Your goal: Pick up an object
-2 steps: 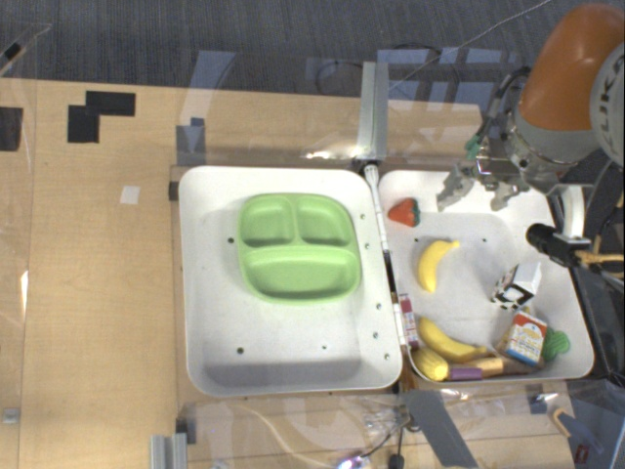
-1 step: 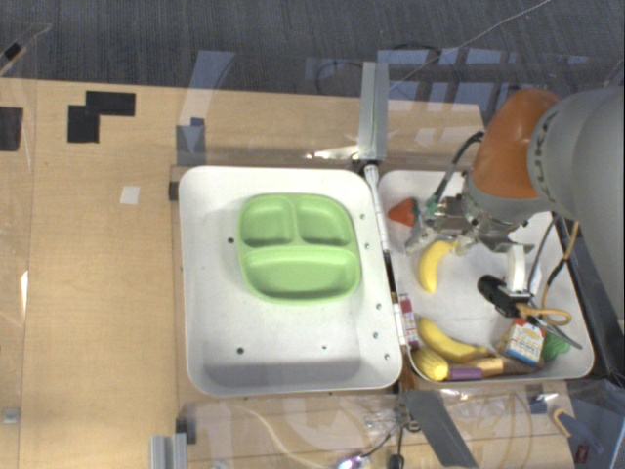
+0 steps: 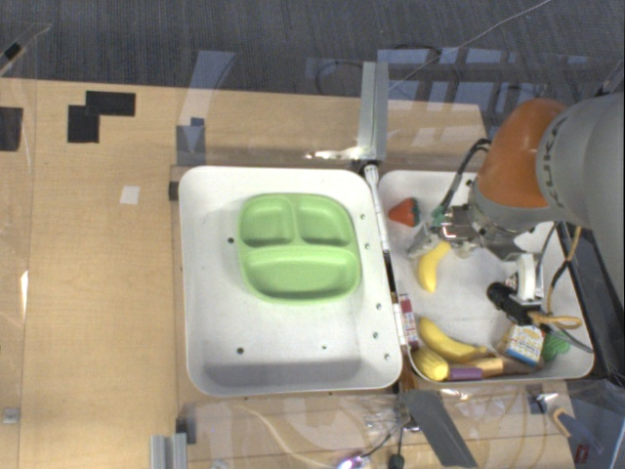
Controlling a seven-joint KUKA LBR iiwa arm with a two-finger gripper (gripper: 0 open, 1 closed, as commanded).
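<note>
A small banana [image 3: 430, 266] lies just below the end effector [image 3: 444, 234].

Wooden bench [image 3: 88, 262] – two white bins [image 3: 210, 340], side by side

Robot lab bench.
Wooden bench [image 3: 88, 291] with two white bins [image 3: 210, 262], clear screens, loose cables [image 3: 488, 32], grey carpet and toy food [image 3: 431, 267].
</note>
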